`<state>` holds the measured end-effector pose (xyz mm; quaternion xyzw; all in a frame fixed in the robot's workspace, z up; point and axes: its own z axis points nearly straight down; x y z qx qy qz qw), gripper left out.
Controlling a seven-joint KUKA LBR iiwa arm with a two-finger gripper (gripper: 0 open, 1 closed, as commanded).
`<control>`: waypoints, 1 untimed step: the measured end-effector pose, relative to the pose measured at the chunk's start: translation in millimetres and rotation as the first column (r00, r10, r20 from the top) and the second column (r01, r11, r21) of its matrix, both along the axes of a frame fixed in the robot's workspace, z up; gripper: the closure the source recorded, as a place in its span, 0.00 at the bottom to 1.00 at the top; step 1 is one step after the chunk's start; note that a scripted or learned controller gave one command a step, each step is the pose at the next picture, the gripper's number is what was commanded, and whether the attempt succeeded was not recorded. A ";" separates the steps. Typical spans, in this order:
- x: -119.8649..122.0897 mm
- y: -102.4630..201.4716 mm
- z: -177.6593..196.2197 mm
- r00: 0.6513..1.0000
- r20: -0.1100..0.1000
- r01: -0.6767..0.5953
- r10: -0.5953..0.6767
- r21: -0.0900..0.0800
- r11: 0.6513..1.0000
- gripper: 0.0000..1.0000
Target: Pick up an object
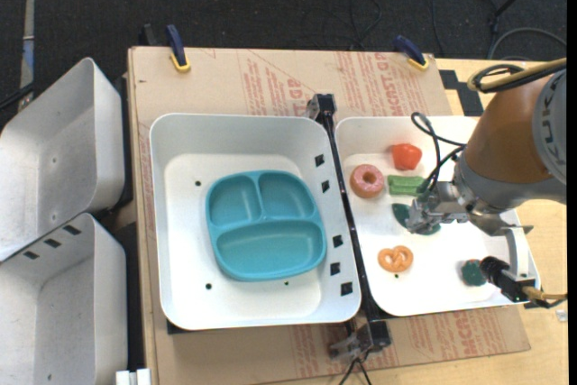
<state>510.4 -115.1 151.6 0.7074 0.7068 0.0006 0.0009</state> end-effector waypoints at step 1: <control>7.9 -2.5 44.9 1.000 0.002 -0.003 0.003 -0.001 1.000 1.00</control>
